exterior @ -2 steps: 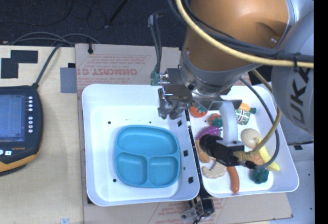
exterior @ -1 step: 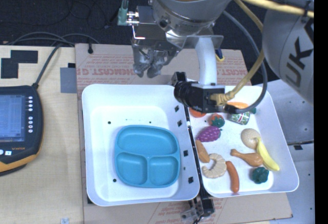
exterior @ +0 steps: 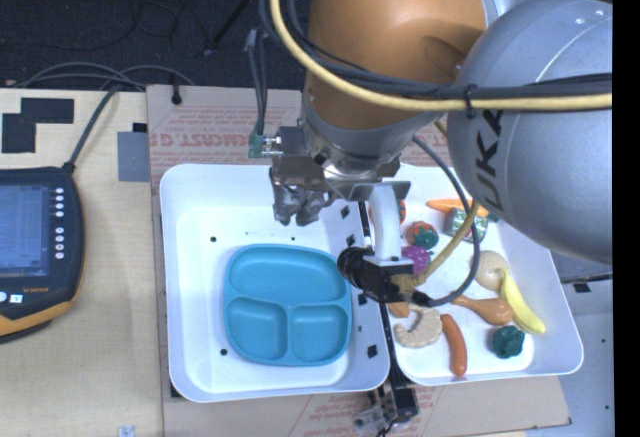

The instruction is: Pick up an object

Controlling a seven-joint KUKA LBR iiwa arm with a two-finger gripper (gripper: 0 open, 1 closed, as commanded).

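My gripper (exterior: 298,207) hangs over the back of the left bin (exterior: 190,225), just beyond the far edge of a blue three-compartment plate (exterior: 288,303) that lies flat in that bin. I see nothing in the gripper. The right bin (exterior: 560,345) holds several small toy foods: a carrot (exterior: 445,206), a teal piece (exterior: 424,236), a purple piece (exterior: 416,256), a yellow banana (exterior: 523,303), a red sausage (exterior: 457,345), a green lump (exterior: 507,341) and a beige biscuit-like piece (exterior: 418,329). The arm's big orange and grey body hides the back of the right bin.
A black fitting with a cable (exterior: 366,271) sits over the divider between the bins. A control pendant (exterior: 35,240) lies on the bench at the far left. Cardboard (exterior: 200,125) lies under the bins.
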